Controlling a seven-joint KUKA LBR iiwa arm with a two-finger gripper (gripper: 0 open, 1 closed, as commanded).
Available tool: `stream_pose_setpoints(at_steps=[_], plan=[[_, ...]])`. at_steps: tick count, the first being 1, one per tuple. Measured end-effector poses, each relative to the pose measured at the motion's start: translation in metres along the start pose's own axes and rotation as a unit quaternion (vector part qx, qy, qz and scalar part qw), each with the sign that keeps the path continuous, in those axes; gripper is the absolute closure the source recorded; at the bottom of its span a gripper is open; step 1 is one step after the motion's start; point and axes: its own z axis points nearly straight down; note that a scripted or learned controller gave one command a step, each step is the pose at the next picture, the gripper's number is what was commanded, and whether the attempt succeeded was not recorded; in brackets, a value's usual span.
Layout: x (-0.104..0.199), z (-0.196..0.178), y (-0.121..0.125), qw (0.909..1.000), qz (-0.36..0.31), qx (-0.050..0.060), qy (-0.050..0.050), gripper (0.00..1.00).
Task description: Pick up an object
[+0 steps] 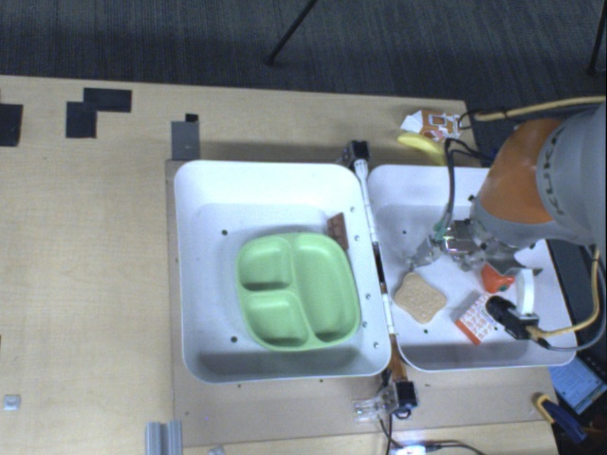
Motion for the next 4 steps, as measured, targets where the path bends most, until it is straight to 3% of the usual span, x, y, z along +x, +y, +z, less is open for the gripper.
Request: stream_pose_setpoints(at_steps=[1,2,3,4], plan=[[0.000,-0.012,0.002,1.0000,-0.001,-0.003,0.000,1.00],[-0.082,-0.038,0.037,1.0000,0.000,0.000,-0.001,1.00],[-0.080,-0.037,0.037,1.0000,-0.001,0.001,0.000,0.00],[-0.036,0.000,-0.030,1.0000,0.000,0.000,0.000,0.00]])
